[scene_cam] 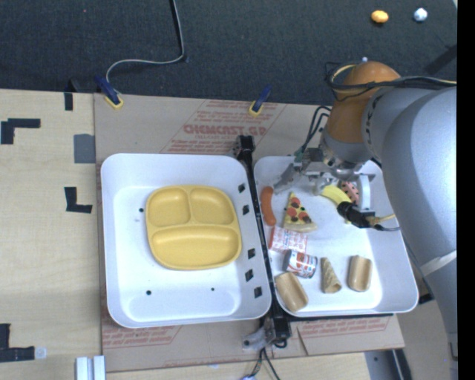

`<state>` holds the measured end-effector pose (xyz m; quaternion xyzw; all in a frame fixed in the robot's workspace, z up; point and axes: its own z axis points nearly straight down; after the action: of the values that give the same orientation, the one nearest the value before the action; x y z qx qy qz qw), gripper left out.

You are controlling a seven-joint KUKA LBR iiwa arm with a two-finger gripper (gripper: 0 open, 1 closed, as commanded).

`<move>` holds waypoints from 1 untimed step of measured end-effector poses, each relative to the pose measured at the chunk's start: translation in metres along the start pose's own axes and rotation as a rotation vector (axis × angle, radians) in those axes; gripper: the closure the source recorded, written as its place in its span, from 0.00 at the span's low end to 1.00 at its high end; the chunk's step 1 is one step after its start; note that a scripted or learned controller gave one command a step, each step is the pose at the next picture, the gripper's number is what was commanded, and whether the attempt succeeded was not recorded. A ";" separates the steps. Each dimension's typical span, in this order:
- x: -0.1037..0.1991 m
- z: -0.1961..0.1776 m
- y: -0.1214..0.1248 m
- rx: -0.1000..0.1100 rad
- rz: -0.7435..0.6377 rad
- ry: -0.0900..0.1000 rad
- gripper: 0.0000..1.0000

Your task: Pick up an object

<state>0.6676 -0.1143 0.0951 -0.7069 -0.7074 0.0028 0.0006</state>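
Hovering over yellow plastic banana (335,194) beside triangular pizza-slice toy (298,211); tool (324,172) state indeterminable. Risking a missed grasp: curved banana slipping toward the pizza slice.

Arm (415,148) cut off by the frame's right edge; its bulk hides the right bin's (338,308) far right corner and part of its right rim. Jaws buried among wrist hardware and cables: open or closed, cannot tell. Yellow item (335,195) just beside the jaws partly covered by that hardware; its full shape unreadable. Small printed packet (286,239) below the jaws: label too small to read. Two small objects (399,15) on dark floor, far beyond the jaws, too tiny to identify.
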 end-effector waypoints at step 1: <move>0.007 0.010 0.001 -0.005 0.000 0.000 0.00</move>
<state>0.6684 -0.1071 0.0852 -0.7068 -0.7074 0.0008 -0.0012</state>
